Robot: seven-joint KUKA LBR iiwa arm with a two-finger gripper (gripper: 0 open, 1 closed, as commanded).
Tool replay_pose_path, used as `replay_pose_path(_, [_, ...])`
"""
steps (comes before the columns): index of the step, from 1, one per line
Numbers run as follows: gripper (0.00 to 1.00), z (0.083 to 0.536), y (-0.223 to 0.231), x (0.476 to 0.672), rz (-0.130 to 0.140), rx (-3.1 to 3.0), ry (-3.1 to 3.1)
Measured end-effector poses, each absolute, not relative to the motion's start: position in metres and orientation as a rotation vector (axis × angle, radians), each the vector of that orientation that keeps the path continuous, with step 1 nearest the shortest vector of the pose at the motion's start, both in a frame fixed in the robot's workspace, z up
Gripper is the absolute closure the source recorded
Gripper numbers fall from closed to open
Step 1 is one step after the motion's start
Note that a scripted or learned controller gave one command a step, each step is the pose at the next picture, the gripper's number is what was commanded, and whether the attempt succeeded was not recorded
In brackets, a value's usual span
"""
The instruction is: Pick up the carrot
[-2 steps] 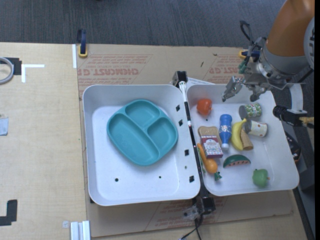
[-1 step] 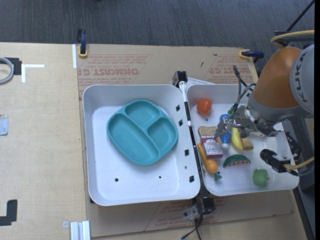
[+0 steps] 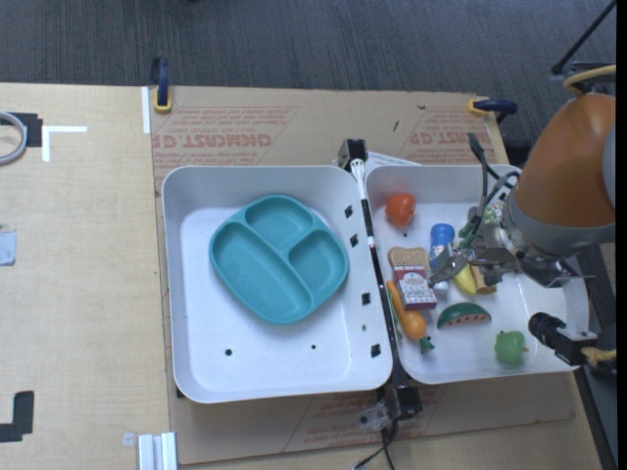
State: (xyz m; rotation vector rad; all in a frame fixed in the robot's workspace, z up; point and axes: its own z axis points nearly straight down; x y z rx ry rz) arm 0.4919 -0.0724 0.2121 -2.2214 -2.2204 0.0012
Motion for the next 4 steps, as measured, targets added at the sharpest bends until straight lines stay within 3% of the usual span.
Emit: replay_pose_path(4, [0.00,0.2121,-0.0724,0.4919,0.001,-2.222,-2.220])
